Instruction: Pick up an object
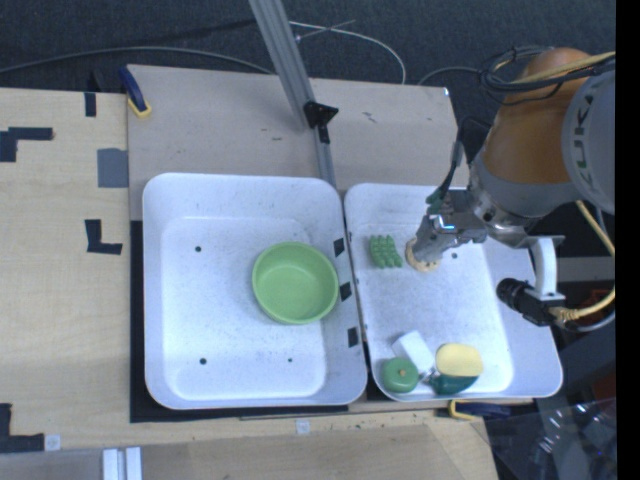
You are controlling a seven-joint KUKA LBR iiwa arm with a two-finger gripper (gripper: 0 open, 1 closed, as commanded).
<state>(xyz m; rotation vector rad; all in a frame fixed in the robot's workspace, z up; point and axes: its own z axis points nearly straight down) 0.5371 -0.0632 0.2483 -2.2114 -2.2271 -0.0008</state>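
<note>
My gripper (430, 246) hangs low over the upper middle of the right bin (520, 368). Its tip sits right on top of a small tan round object (427, 262), which it partly hides. Just left of that lies a small green ridged piece (384, 251). At the near edge of the same bin a green round object (400, 375), a white block (413, 348), a yellow object (461, 358) and a teal piece (452, 382) are bunched together. A light green bowl (295, 283) stands upright in the left bin (180, 268).
The two bins meet at a shared wall (350, 288) with black clips. A grey metal pole (285, 48) slants in from the top toward the bins' far edge. Cables (560, 313) hang by the arm at the right bin's right side.
</note>
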